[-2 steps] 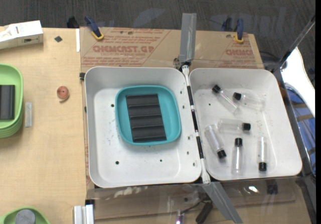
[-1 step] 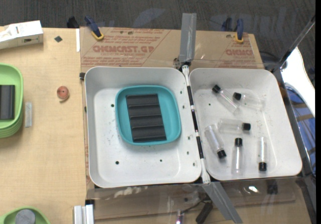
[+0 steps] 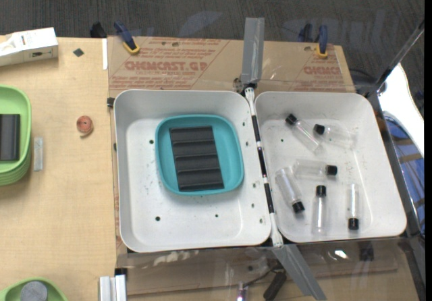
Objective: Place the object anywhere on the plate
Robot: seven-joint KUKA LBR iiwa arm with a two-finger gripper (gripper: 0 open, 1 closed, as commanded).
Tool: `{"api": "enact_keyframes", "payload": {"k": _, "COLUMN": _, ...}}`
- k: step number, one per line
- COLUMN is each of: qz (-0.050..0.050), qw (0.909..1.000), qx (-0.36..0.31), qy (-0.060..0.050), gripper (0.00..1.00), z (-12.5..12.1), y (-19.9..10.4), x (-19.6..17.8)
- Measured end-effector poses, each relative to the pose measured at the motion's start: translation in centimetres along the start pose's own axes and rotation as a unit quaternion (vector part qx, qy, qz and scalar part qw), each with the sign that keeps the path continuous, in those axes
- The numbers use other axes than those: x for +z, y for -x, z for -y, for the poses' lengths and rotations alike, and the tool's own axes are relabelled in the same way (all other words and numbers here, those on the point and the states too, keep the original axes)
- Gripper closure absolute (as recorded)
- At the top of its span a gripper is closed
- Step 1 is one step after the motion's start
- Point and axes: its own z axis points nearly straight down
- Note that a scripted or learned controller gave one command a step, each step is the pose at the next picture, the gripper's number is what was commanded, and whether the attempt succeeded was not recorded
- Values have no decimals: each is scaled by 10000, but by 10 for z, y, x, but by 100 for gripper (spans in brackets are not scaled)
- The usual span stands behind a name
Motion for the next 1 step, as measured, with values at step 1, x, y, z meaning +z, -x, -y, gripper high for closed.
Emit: {"api": "enact_keyframes", "payload": {"k": 1, "qz": 2, "qw": 10000, "qx": -2, "qy": 0, "gripper": 0, "z": 0, "y": 0, "x": 0}}
